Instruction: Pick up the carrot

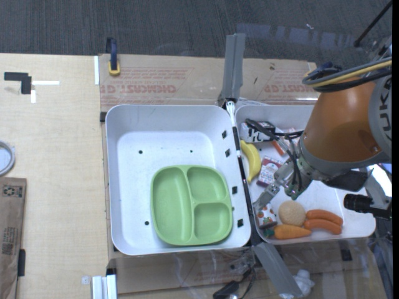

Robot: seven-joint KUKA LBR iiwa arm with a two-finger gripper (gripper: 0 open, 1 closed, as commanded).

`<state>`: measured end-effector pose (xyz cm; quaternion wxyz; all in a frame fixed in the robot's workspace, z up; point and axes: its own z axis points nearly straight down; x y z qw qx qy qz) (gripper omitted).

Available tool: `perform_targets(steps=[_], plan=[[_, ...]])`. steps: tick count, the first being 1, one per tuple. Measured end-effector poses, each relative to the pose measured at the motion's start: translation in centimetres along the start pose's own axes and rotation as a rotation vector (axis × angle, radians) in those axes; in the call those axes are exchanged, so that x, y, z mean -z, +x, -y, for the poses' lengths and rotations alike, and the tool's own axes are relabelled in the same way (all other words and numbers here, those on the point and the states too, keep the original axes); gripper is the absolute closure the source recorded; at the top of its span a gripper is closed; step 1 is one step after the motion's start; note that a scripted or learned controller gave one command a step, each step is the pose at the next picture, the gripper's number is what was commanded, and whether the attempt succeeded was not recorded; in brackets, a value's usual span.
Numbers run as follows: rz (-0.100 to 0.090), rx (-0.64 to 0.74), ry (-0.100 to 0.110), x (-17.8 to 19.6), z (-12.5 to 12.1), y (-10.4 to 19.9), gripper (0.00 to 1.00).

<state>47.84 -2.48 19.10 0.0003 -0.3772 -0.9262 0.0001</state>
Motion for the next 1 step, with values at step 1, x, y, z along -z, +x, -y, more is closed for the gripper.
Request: perform_targets(steps=[1], plan=[[0.000, 0.071, 0.000, 0.01, 2.13, -2.00, 0.00]])
